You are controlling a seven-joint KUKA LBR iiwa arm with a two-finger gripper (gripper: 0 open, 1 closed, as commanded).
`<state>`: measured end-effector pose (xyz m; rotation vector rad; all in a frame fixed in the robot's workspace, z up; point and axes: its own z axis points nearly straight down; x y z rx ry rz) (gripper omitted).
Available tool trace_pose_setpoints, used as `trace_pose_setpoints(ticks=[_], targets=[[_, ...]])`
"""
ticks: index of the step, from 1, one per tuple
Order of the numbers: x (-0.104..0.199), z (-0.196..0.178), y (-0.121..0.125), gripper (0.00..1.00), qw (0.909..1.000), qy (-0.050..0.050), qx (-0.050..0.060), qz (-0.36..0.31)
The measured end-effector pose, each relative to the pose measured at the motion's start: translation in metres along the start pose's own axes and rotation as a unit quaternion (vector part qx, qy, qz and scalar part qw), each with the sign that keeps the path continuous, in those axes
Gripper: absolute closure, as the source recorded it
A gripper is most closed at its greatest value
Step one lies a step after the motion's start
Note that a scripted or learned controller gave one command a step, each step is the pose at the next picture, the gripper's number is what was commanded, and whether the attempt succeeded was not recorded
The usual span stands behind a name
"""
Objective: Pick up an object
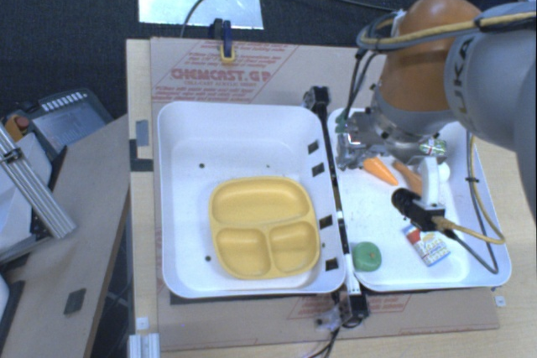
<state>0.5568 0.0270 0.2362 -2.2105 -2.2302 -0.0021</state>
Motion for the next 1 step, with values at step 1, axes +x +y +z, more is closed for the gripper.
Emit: trace_pose_setpoints(ticks=[1], targets=[[0.0477, 0.0145, -0.0057, 1.0, 1.0, 0.0, 0.0, 0.0]])
